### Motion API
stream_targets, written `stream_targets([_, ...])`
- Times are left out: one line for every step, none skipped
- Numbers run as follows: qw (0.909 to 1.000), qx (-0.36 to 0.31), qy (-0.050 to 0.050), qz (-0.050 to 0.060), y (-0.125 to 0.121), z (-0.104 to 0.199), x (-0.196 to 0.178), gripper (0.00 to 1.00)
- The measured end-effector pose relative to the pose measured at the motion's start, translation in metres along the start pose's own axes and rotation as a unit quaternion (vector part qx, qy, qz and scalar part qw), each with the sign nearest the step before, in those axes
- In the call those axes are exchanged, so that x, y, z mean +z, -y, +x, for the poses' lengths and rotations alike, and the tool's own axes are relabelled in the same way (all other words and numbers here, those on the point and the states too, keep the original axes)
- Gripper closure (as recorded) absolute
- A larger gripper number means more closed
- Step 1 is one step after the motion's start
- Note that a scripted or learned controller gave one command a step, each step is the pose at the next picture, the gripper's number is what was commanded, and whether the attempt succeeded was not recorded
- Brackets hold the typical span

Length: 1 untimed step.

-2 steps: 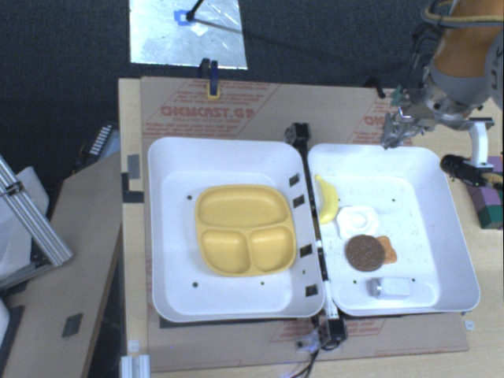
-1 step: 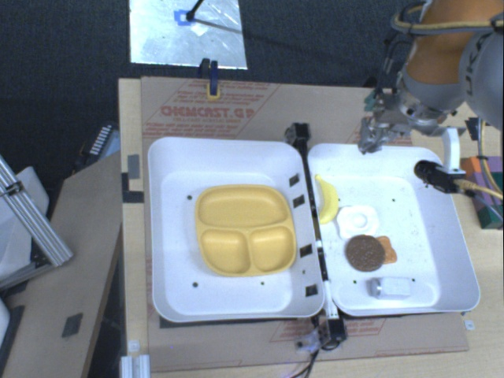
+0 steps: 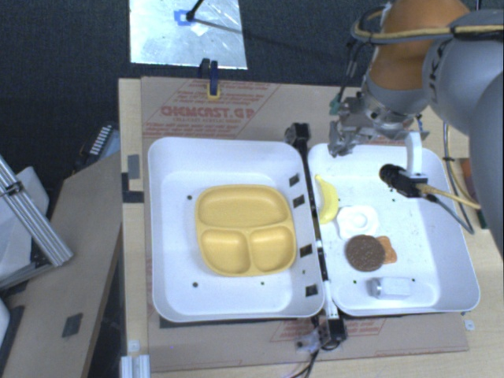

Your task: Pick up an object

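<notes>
Pincer [image 3: 344, 144] at right bin's far edge; jaw state cannot be told. Nearest target: small yellow plastic banana [image 3: 327, 198], lying by the divider. Likely light, rigid, slick, curved; best gripped across its middle.
</notes>
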State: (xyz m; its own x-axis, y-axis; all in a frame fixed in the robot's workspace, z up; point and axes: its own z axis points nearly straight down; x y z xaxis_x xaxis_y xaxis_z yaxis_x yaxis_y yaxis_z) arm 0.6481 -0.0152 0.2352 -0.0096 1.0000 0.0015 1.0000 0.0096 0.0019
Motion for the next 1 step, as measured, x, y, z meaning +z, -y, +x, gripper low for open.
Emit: stream_targets([1.0, 0.0, 0.0, 0.001, 0.0089, 0.0437, -0.0025, 1.0])
